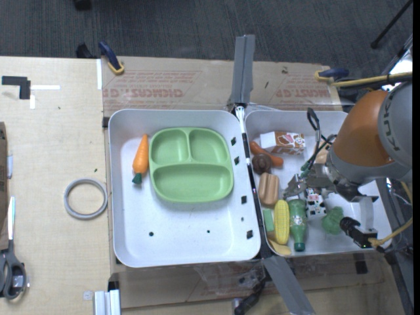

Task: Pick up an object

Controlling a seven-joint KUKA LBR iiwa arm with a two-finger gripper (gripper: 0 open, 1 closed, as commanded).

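Over the worktop's crowded right bin (341, 243), we should lower our pincer (296, 188), whose spread we cannot tell, squarely beside the corn cob (281, 220).

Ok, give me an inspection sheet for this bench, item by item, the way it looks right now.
Surface: wooden bench with two shallow white bins, left bin and right bin, side by side.
Job's things: right bin holds toy corn, green bottle, bread roll, snack packet; left bin holds green divided plate with toy carrot beside it.
Clutter: tape ring and scissors on the bench left of the bins.
Tool: tool low over the right bin's toys; finger state cannot be read.
Cables: yellow cable near the arm.
Surroundings: dark carpet beyond the bench.
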